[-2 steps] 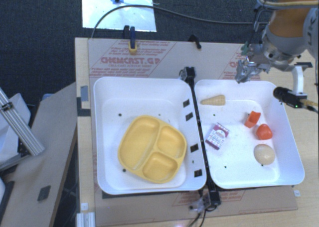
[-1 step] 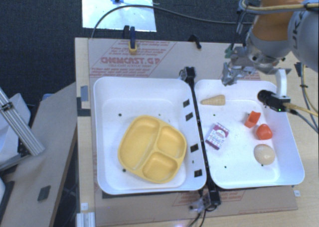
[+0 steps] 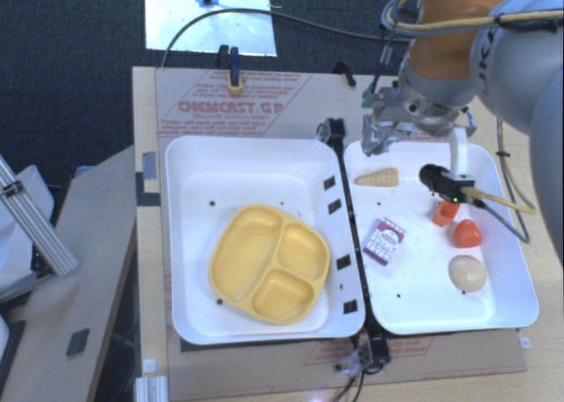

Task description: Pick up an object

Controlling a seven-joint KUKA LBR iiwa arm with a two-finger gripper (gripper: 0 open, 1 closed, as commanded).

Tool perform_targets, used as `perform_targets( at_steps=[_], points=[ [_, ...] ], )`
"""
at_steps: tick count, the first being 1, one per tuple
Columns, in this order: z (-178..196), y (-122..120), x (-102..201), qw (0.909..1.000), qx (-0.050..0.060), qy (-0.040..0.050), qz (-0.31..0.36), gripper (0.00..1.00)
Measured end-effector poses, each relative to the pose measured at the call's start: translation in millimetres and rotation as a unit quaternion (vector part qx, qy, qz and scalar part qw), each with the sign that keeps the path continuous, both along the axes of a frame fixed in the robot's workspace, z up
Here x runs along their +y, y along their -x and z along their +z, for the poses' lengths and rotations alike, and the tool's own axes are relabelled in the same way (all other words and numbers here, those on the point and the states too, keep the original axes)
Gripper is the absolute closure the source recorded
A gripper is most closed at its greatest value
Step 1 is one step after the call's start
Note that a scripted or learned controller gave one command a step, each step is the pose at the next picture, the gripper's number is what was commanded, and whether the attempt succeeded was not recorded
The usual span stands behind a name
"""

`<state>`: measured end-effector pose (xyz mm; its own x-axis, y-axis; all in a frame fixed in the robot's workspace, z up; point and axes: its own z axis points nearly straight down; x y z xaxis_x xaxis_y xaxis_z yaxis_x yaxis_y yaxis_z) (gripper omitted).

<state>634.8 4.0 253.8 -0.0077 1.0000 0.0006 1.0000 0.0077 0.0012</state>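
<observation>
My gripper [image 3: 377, 143] hangs over the far left part of the right bin [image 3: 509, 305], just above and behind a tan cone [image 3: 377, 178] that lies on its side. Nothing shows in its grasp. A small pink and white box [image 3: 384, 241] lies nearer the front, close to the divider. An orange object [image 3: 466, 233] rests toward the right, with a second small orange piece [image 3: 443, 212] just behind it. In front of them sits a beige egg-shaped object [image 3: 467, 272].
The left bin [image 3: 189, 171] holds a yellow divided plate [image 3: 270, 262]. A black clip strip [image 3: 345, 215] runs along the seam between the two bins. The grey arm with its orange band [image 3: 458, 21] comes in from the upper right.
</observation>
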Motion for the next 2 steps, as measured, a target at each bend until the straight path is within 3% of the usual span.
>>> perform_targets(
  at_steps=[2],
  points=[
    [3.0, 20.5, 101.5, 1.0000, 0.001, -0.0002, 0.000, 1.00]
  ],
)
